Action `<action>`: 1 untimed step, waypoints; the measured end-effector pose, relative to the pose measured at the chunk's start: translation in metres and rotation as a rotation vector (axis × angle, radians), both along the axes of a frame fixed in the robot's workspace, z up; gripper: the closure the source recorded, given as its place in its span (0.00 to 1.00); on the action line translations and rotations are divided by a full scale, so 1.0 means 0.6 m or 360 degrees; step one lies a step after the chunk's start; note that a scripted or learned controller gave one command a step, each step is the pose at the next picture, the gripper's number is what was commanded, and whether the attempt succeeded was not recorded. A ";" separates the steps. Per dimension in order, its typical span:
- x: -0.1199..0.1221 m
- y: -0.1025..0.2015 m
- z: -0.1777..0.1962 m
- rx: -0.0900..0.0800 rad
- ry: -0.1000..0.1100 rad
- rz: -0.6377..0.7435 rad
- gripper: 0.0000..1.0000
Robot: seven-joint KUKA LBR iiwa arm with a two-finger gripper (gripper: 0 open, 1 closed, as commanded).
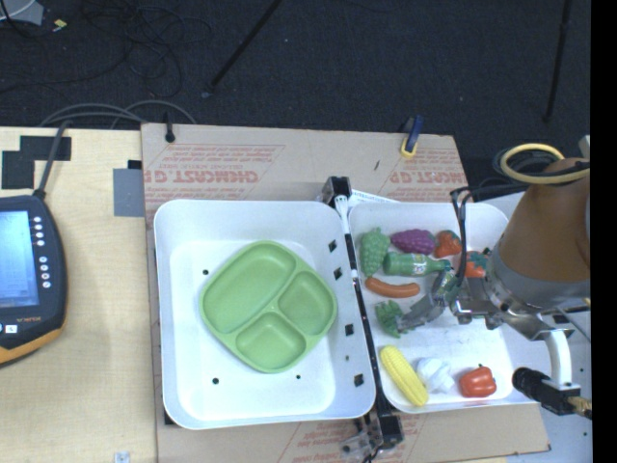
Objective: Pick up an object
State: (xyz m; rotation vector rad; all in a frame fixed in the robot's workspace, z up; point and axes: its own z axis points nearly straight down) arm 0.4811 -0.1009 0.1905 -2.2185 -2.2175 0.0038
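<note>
Two shallow white bins sit side by side on a brown cardboard sheet (289,167) over a pale wooden bench (77,394). The left white bin (183,374) holds a light green plastic plate with three compartments (268,305), lying flat near the bin's middle. The right white bin (501,401) holds a scatter of toy foods. Along its upper part lie a green leafy toy vegetable (374,251), a purple bunch of toy grapes (413,240) and an orange-red toy piece (447,244) close together. Just below them lies a red-orange toy sausage (393,285), and below that a small green toy broccoli (388,316). Near the bin's lower edge a yellow toy corn cob (404,374) lies at a slant, with a small white toy item (434,372) just beside it and a red toy tomato (476,381) further right.

The grey arm with its orange band (545,234) reaches in from the right. Its dark two-finger gripper (422,312) sits low in the middle of the right bin, the fingers spread a little apart, with nothing seen between them. The tips lie just beside the broccoli and below the sausage.

A black handheld pendant with a lit screen (24,278) rests on the bench at far left.
</note>
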 end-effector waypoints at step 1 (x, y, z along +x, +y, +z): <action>0.000 -0.001 0.016 0.0002 0.0004 -0.0004 1.00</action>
